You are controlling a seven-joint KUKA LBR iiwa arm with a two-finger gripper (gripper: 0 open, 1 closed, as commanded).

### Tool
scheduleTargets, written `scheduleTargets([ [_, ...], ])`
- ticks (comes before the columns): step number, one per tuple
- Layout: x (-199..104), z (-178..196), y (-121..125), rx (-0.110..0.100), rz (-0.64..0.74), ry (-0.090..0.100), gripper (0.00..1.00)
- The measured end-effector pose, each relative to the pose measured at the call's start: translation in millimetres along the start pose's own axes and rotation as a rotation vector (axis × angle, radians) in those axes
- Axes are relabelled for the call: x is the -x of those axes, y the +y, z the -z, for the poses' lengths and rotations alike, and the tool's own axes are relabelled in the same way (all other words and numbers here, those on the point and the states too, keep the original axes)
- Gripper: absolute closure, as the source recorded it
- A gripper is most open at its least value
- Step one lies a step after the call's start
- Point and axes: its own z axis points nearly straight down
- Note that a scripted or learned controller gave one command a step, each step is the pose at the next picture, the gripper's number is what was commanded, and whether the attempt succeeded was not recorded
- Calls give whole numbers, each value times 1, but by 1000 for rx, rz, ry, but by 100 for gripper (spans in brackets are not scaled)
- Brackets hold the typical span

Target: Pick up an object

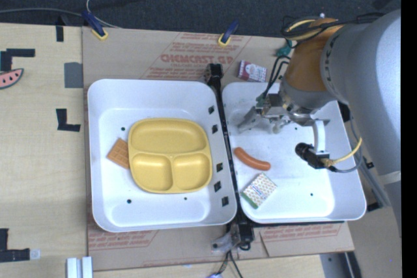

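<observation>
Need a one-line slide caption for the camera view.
Grey KUKA arm's end effector hovers in the right white bin above an orange sausage and green-white packet; yellow divided tray fills left bin.

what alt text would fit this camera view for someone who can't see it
A grey robot arm reaches from the right over the right bin, its gripper near the bin's upper left, above a hot dog and a small packet. The left bin holds a yellow divided tray resting on a cracker.

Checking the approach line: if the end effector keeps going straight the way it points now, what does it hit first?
Probably the bare white floor of the right bin under the end effector; the orange sausage lies nearer the camera. Depth is unclear.
</observation>
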Motion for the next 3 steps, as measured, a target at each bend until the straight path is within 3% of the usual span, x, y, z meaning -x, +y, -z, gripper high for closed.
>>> scheduleTargets([
  [1,2,-19,-67,0,-2,2,0],
  [2,3,-9,-67,3,-3,-1,100],
  [3,3,-9,-67,3,-3,-1,0],
])
